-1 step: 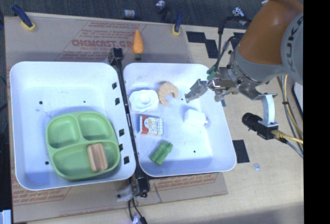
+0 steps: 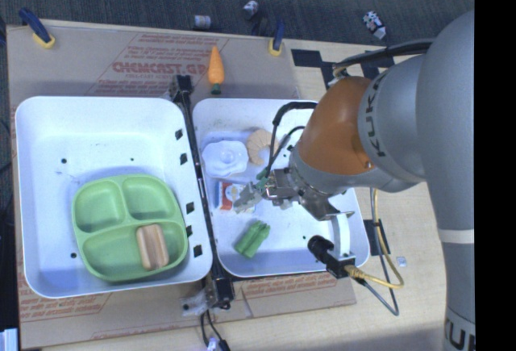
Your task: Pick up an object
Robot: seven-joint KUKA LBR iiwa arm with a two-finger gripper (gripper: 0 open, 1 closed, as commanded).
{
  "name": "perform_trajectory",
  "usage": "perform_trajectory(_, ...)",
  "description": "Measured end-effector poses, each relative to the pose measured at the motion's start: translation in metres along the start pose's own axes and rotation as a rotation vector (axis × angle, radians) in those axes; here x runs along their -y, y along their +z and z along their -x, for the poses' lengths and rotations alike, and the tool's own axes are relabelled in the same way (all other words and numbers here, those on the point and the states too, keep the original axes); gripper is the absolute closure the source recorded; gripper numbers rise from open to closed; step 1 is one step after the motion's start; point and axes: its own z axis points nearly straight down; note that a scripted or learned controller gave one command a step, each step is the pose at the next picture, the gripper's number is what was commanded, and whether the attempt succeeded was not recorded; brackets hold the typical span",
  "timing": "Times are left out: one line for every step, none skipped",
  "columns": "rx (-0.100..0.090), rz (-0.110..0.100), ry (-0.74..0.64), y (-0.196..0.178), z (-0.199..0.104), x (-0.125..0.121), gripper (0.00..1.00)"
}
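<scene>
My gripper (image 2: 251, 194) hangs low over the middle of the right bin (image 2: 282, 261), under the orange wrist band. Its tips sit at a small packet with red and white print (image 2: 230, 194); whether anything is held cannot be made out. A white lidded cup (image 2: 225, 156) lies just behind the packet, with a tan round piece (image 2: 258, 144) beside it. A green ridged object (image 2: 251, 239) rests toward the bin's front. In the left bin (image 2: 40, 139) a green divided plate (image 2: 125, 224) carries a tan sausage-like piece (image 2: 150, 245).
An orange carrot toy (image 2: 215, 65) lies on the cardboard behind the bins. Blue clamps (image 2: 36, 27) hold the cardboard's back edge. A black divider (image 2: 193, 172) runs between the bins. A yellow cable (image 2: 379, 281) trails at the front right. Small bits lie on the dark floor beyond.
</scene>
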Motion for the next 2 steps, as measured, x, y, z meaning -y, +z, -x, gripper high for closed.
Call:
perform_trajectory(0.001, 0.002, 0.0, 0.047, 0.012, -0.076, 0.0)
perform_trajectory(0.001, 0.005, 0.002, 0.004, 0.013, -0.114, 0.0)
